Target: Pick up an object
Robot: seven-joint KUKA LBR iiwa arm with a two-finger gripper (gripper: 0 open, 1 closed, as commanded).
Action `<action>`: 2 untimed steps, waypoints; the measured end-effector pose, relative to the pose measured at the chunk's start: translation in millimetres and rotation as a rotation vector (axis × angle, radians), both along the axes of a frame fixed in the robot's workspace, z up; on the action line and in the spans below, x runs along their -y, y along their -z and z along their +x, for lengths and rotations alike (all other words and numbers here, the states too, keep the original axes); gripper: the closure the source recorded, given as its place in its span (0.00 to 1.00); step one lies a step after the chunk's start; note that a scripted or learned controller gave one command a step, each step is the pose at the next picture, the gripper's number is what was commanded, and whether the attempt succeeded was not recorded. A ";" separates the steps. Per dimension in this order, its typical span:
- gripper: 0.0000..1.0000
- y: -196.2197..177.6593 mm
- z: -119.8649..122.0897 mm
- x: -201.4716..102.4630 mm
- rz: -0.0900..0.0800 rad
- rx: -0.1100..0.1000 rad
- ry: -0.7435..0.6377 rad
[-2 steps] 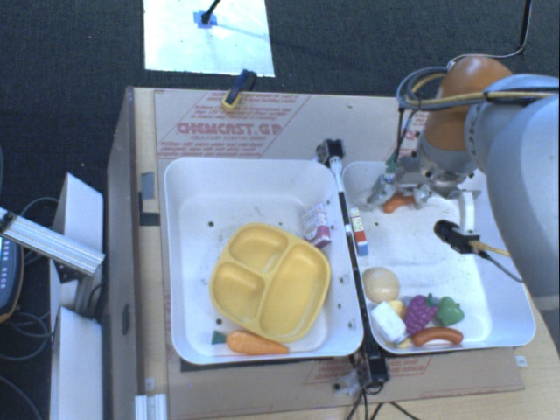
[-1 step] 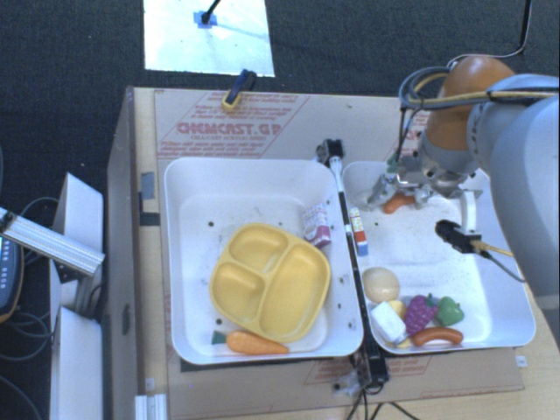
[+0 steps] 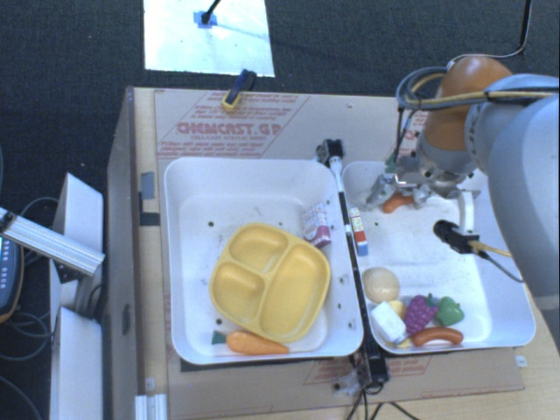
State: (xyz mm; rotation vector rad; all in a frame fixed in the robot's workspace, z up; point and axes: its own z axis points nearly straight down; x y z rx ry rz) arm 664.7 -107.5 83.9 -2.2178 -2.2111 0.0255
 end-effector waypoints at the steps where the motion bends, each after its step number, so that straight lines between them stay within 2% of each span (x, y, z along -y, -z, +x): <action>1: 0.00 0.1 -0.1 -7.3 -0.001 0.000 0.000; 2: 0.00 -0.1 0.4 -0.9 0.008 -0.002 0.000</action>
